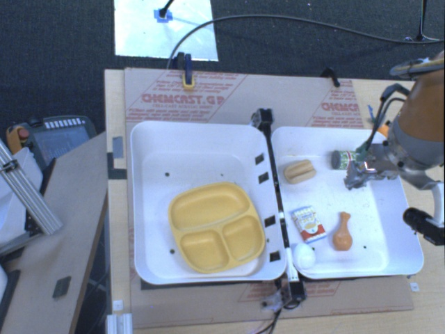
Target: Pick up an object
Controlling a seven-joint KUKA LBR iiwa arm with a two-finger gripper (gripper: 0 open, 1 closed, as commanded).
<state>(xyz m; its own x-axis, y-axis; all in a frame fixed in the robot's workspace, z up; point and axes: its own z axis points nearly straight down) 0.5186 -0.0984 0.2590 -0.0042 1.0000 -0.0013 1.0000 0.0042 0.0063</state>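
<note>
My gripper point(355, 179) hangs low over the upper right part of the right bin point(396, 256), coming in from the right. Just above and left of it lies a small green and grey can point(342, 159) on its side, close to the gripper's tip. A tan bread roll point(300, 171) rests to the left of that. Lower in the same bin are a red and white carton point(309, 224), an orange drumstick-shaped toy point(342, 232) and a white egg point(304, 256) at the front left corner.
The left bin point(149, 186) holds a yellow divided tray point(216, 225). A black divider with clips point(273, 186) runs between the bins. The arm's grey and orange body point(421, 117) overhangs the right bin's far right side.
</note>
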